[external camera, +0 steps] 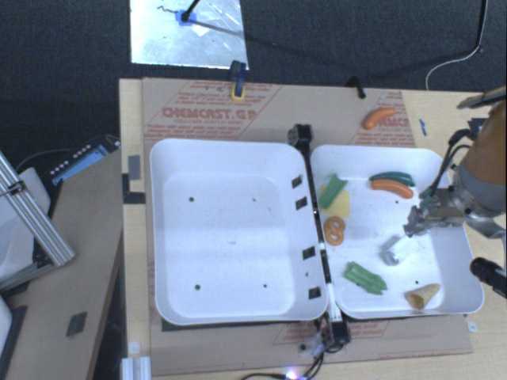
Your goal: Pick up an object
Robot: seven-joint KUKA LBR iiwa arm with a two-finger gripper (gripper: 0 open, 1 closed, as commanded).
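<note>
Left bin (230, 236) bare-floored, open room out to every rim. Right bin (455, 291), left to right: two green pieces (332, 189) (365, 278), yellow wedge (341, 205), pretzel (334, 230), sausage (392, 186), cone (422, 295). Gripper (393, 253) over right bin's middle; released or clenched, cannot tell.

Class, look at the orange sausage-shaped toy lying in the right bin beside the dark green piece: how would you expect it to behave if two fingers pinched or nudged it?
The orange sausage looks rounded and elongated, so a nudge across its length would probably roll it. Its surface seems smooth, so a pinch might slip off. It lies touching the dark green piece, which may crowd one finger.
</note>
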